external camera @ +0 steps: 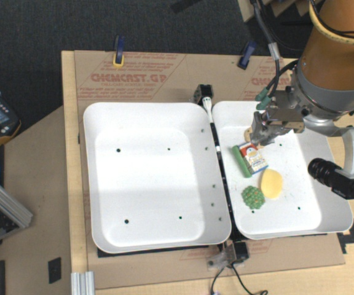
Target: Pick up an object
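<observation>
Right now the arm (340, 48) reaches in over the right bin (306, 223), its pincer (261, 141) lowered to the far end of a small cluster of objects. Directly under the tip lies a small packet (255, 158) with red and blue print, and a green bar (243, 161) lies against the packet's left side. Whether the pincer is released or clenched, I cannot tell; its tip blurs into the packet. Just nearer the camera lies a yellow oval piece (272, 184), and a green knobbly ball (253, 197) touches its left edge. Both lie near the pincer but apart from it. Left bin (146, 171) sits beside on the cardboard-covered table (140, 72).
</observation>
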